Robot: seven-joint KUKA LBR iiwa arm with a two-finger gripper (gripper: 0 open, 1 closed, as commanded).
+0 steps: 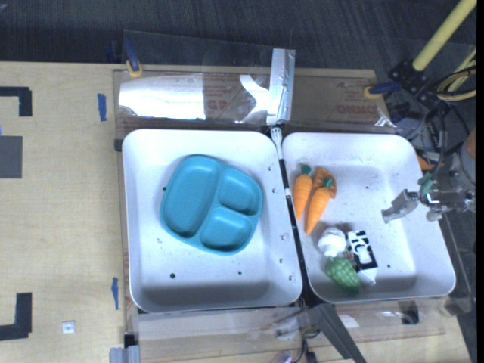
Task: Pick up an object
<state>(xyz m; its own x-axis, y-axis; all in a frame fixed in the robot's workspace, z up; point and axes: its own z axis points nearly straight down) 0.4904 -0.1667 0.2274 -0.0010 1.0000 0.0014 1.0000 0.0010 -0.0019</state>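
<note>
1. Here the claw (395, 209) hangs over the right edge of the right bin (393, 153), reaching in from the right — whether it is apart or together cannot be made out, and nothing shows between its tips.
2. Well apart from it, toward the left side of that bin, two orange carrots (311, 193) lie side by side near the dividing wall.
3. Below them sits a white round piece (330, 241), just beside a black-and-white object (361, 249), with a green knobbly item (344, 273) at the near wall — the three are bunched together.
4. The left bin (151, 263) holds a blue divided plate (212, 203), lying flat near its middle.
5. Both bins rest on the wooden counter (53, 203).
</note>
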